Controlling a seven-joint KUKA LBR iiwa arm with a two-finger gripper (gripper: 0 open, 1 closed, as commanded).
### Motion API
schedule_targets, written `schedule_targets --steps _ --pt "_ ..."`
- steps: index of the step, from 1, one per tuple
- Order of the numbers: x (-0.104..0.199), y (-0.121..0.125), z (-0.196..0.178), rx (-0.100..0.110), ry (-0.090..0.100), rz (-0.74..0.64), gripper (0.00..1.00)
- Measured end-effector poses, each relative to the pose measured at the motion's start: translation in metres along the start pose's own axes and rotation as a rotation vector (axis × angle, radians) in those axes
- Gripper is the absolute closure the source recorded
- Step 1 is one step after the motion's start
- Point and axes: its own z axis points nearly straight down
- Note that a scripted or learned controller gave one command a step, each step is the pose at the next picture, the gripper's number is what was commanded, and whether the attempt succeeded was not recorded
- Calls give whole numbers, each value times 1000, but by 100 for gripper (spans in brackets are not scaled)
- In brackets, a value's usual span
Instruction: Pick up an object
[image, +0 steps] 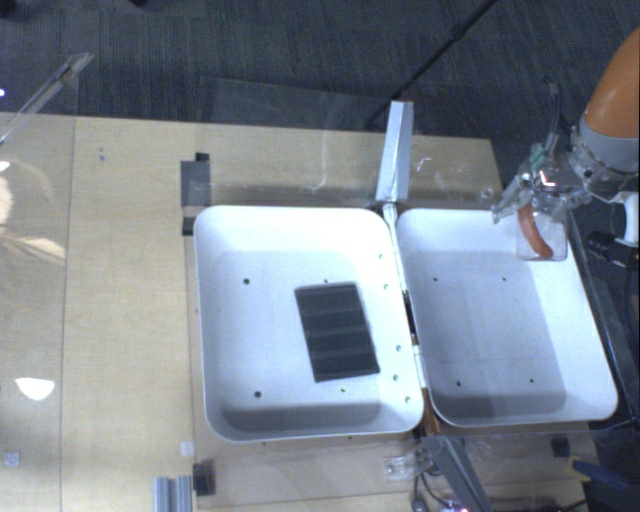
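Observation:
A dark grey ridged rectangular pad (337, 331) lies flat in the middle of the left bin (222, 300), slightly turned. My gripper (540, 236) hangs over the far right corner of the right bin (500, 340), well away from the pad. A small reddish curved shape shows at the gripper's lower end. I cannot tell whether it is a held thing or part of the gripper. The arm's orange band (612, 100) is at the top right edge.
A metal bar (396, 150) runs back from the seam between the two bins. A transparent sheet (40, 250) covers the bench on the left. Cables and dark clamps lie along the front and right edges.

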Motion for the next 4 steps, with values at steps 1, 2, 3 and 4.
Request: schedule_targets --steps 1,2,3,4 --pt "-21 2 99 -6 -8 -90 0" --pt "-16 1 91 -3 -2 -192 0" --pt "-22 3 98 -3 -5 -235 0" --pt "-23 4 100 -1 -3 -246 0"
